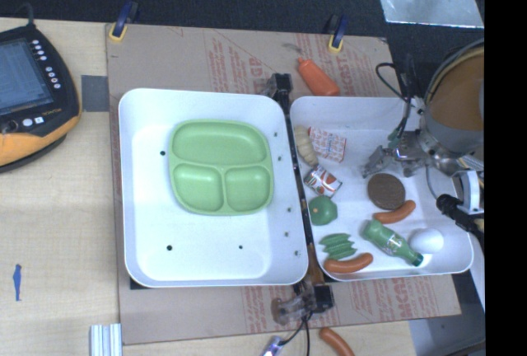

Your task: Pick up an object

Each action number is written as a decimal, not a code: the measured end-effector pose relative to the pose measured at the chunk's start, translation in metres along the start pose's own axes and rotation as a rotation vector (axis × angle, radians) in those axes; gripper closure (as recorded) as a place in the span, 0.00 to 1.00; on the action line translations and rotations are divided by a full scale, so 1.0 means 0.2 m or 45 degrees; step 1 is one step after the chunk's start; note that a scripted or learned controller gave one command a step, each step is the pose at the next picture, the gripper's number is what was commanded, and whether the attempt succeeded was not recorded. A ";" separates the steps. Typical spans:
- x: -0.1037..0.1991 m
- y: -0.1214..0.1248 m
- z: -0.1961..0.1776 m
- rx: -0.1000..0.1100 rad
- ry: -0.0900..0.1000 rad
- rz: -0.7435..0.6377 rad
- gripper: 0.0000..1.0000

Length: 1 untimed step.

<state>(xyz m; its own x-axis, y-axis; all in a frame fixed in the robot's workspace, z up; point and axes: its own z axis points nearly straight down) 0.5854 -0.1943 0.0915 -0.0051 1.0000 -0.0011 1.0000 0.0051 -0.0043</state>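
The right white bin (461, 264) holds several toy foods. Among them are a brown round patty (386, 191), a small red sausage (394, 213), a green bottle (394, 241), a white egg (426, 241), a longer sausage (347, 264), a green round fruit (323, 210), a small can (323, 181) and a red-printed carton (328, 144). My gripper (394, 163) hangs just above the patty's far edge, at the bin's right side. Its metal fingers (375, 165) are spread open with nothing between them. The grey arm (453, 107) reaches in from the right.
The left white bin (140, 255) holds a green divided plate (221, 166). An orange carrot (317, 78) lies on the cardboard behind the right bin, and another sausage (338, 339) lies in front. A teach pendant (29, 99) rests at far left.
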 end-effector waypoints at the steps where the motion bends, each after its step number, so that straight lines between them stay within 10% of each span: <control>1: 0.17 -0.25 0.00 0.000 0.001 0.000 0.00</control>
<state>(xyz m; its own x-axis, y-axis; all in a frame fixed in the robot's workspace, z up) 0.5353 -0.1609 0.0914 -0.0050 1.0000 -0.0006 1.0000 0.0050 -0.0042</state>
